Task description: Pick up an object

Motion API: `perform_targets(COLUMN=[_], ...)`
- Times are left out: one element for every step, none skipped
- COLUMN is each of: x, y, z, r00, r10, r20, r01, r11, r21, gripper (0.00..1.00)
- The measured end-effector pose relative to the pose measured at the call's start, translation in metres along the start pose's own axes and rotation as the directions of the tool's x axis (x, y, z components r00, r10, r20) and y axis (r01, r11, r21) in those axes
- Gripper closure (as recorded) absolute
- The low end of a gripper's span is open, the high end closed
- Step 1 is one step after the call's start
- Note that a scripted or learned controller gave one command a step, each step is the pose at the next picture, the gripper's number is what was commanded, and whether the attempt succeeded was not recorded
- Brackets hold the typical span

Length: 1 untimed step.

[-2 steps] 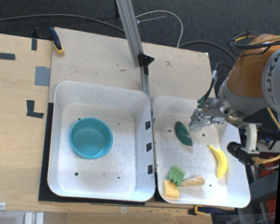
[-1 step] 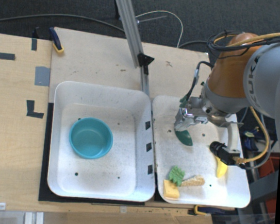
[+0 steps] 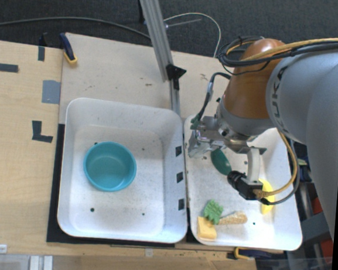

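My gripper (image 3: 195, 144) hangs low over the left side of the right bin (image 3: 287, 233), close to the wall between the two bins. A dark green oblong object (image 3: 220, 162) lies just to its right, partly under the wrist. Nearer the front of that bin lie a small green leafy piece (image 3: 213, 211), a yellow block (image 3: 206, 229) and a tan stick-shaped piece (image 3: 233, 219). In the left bin (image 3: 79, 115) a teal bowl (image 3: 110, 166) stands upright left of centre.
A grey metal pole (image 3: 160, 34) slants down from the top to the back of the bins. The arm's bulk covers the back of the right bin. Wooden bench surface lies to the left.
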<state>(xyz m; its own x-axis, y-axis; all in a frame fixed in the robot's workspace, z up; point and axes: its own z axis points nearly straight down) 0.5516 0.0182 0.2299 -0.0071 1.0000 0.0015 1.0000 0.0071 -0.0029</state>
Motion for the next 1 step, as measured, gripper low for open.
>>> perform_targets(x=[0.0527], y=[0.0024], z=[0.0078], r00=[1.0], r10=[0.0], r20=[0.0], r01=[0.0], r11=[1.0], r21=[0.0], gripper=[1.0])
